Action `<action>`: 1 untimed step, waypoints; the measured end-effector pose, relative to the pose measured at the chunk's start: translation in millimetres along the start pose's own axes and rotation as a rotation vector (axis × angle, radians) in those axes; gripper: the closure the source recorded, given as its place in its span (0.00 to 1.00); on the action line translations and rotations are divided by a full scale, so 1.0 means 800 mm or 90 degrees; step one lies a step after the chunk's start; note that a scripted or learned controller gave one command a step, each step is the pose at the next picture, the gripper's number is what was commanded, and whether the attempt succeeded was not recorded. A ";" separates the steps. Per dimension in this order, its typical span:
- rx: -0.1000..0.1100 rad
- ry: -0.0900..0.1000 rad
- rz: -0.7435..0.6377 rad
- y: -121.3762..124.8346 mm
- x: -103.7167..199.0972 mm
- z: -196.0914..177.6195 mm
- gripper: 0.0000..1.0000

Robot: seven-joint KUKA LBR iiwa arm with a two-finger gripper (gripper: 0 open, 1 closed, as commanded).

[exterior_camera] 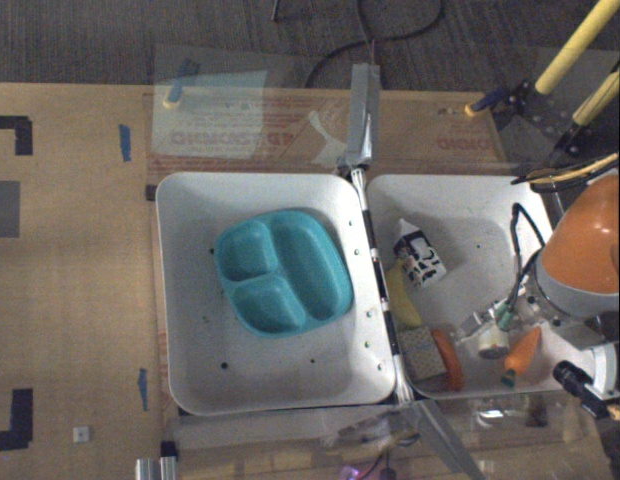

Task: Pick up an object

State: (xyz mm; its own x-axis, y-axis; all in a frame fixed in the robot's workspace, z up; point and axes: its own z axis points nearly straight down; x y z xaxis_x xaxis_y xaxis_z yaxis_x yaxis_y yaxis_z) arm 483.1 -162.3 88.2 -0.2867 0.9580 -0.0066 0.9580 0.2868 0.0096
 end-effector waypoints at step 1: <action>-0.003 -0.002 0.005 -0.001 -0.004 -0.013 1.00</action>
State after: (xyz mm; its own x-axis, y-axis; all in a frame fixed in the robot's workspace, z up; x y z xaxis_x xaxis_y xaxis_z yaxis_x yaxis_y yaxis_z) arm 483.4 -165.8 99.0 -0.2798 0.9600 -0.0104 0.9599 0.2799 0.0140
